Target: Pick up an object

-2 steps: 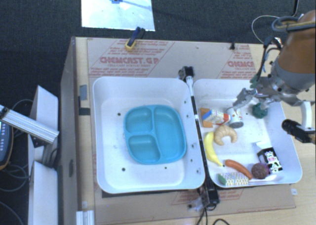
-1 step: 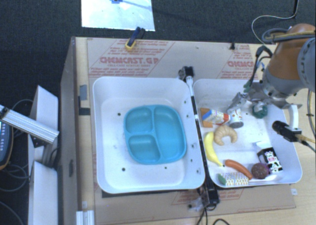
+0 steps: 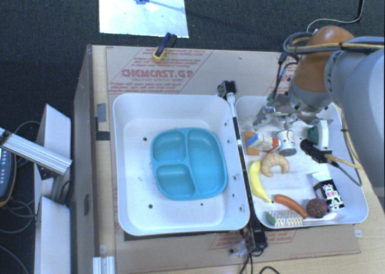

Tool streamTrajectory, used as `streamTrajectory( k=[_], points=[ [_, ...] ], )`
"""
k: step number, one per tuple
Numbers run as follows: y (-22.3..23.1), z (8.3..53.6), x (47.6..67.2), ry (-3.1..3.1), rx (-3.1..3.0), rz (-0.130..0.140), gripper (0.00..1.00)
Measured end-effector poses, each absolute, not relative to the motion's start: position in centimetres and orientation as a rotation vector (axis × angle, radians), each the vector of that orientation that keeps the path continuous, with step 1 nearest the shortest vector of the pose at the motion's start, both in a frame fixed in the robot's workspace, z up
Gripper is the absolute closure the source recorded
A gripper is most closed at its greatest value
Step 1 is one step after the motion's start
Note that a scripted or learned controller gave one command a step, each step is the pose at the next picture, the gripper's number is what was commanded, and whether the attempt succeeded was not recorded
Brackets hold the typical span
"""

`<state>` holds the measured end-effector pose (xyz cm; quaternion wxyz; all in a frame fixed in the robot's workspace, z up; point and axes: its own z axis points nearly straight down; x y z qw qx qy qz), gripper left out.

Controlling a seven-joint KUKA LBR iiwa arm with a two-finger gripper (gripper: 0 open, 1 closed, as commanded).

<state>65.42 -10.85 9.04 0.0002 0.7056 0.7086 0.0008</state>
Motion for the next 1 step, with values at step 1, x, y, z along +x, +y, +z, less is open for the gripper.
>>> streamTrajectory(
  k=[1],
  points=[
    [-11.96, 13.93, 66.96, 2.224, 2.213, 0.004, 0.00]
  ],
)
